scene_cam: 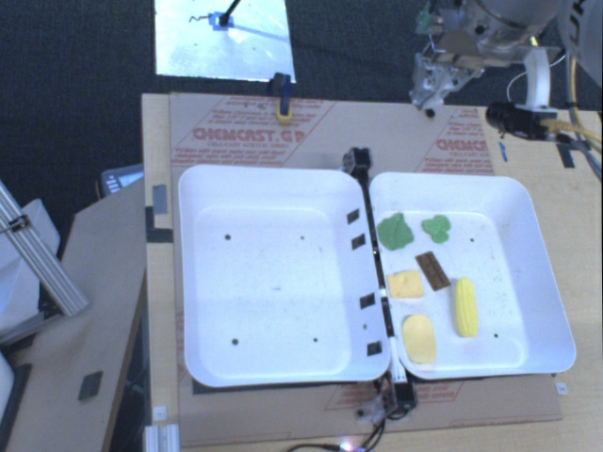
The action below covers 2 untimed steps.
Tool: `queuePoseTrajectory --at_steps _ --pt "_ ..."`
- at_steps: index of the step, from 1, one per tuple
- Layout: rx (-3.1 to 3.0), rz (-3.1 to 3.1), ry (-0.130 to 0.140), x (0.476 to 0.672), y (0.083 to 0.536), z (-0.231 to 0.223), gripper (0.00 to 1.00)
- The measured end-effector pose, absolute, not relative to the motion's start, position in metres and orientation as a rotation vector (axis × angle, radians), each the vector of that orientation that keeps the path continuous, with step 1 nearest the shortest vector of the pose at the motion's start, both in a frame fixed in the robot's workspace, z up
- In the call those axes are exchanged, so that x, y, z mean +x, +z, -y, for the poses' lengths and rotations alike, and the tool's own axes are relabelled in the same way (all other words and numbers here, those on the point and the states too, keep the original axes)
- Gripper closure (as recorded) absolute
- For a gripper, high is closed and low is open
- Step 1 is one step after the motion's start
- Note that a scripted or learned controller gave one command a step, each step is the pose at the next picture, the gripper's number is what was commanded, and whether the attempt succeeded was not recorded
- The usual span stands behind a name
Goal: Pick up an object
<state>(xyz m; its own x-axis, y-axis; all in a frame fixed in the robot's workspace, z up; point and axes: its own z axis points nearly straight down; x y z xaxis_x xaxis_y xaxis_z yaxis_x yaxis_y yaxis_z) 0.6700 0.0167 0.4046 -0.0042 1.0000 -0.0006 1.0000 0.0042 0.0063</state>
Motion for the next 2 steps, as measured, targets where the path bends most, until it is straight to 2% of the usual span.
queuePoseTrajectory --at_steps 1,2 --pt "2.222 -2.218 0.001 0.659 0.388 0.05 1.0" --pt "2.212 -2.233 0.002 0.669 0.35 -0.015 1.0"
